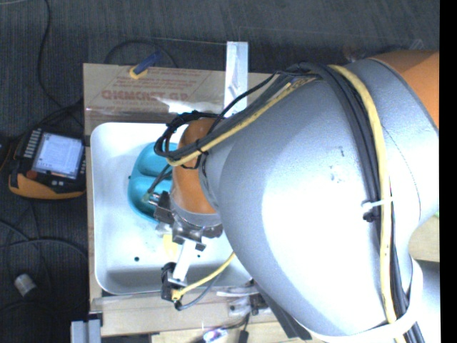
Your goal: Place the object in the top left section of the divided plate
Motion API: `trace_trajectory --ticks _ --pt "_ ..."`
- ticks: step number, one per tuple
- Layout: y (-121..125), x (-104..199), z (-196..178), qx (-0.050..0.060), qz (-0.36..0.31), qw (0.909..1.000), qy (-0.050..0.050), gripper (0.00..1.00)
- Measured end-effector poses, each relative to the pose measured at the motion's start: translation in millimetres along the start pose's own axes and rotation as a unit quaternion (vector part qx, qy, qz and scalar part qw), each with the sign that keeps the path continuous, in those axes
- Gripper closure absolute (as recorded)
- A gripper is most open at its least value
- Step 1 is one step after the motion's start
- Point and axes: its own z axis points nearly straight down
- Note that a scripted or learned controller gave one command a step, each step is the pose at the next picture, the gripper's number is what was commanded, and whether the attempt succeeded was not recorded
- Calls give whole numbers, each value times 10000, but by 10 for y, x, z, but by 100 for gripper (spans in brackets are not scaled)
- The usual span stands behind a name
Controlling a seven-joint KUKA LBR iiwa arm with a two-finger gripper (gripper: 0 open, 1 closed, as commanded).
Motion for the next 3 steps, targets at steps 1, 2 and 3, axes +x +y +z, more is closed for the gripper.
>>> trace_trajectory --ticks 1,2,3 --pt "187 -264 -1666 -2 -844 9964 -76 100" --pt "308 -650 -3197 -15 -93 9999 -66 100" --pt "140 -311 -3229 -16 690 9976 -70 100"
